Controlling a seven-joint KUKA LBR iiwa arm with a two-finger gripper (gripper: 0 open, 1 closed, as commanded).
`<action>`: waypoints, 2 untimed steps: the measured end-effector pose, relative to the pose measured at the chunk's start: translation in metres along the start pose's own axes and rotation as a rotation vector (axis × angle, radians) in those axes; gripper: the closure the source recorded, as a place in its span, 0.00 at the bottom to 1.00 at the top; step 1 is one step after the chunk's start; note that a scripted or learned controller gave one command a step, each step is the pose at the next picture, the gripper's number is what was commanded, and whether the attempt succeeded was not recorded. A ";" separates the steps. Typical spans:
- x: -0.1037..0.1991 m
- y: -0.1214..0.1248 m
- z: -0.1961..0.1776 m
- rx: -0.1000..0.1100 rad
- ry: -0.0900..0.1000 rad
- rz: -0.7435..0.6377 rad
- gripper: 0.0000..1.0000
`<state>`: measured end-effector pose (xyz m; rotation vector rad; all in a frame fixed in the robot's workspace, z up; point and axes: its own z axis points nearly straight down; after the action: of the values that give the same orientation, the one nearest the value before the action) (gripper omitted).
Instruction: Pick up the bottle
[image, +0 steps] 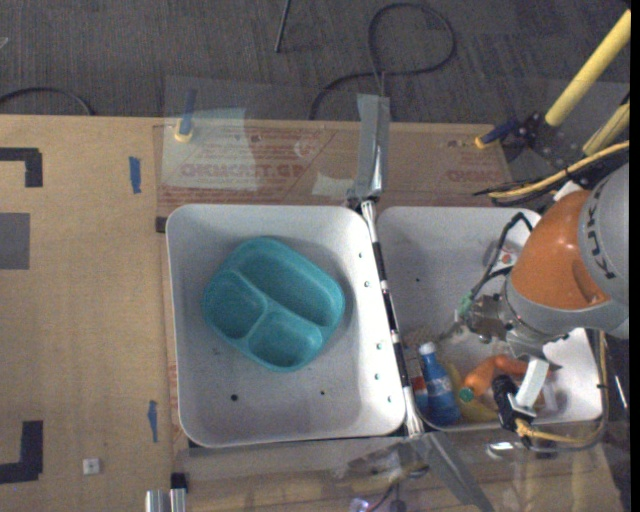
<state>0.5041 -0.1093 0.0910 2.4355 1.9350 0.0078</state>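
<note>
A blue bottle with a white cap and a red label sits in the front left corner of the right bin, close to the wall between the two bins. The gripper hangs over the middle of the right bin, a little behind and to the right of the bottle and apart from it. The grey and orange wrist covers much of the gripper. Nothing shows between the gripper and the bottle.
An orange item and a yellow one lie just right of the bottle, partly under the arm. The left bin holds a teal divided plate. Cables and yellow bars run behind the right bin.
</note>
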 end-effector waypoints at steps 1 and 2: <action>0.003 -0.014 -0.002 -0.005 0.019 0.486 0.00; 0.012 -0.017 -0.001 0.005 0.017 0.935 0.00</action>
<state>0.4900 -0.0940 0.0917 3.0650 0.6344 0.0444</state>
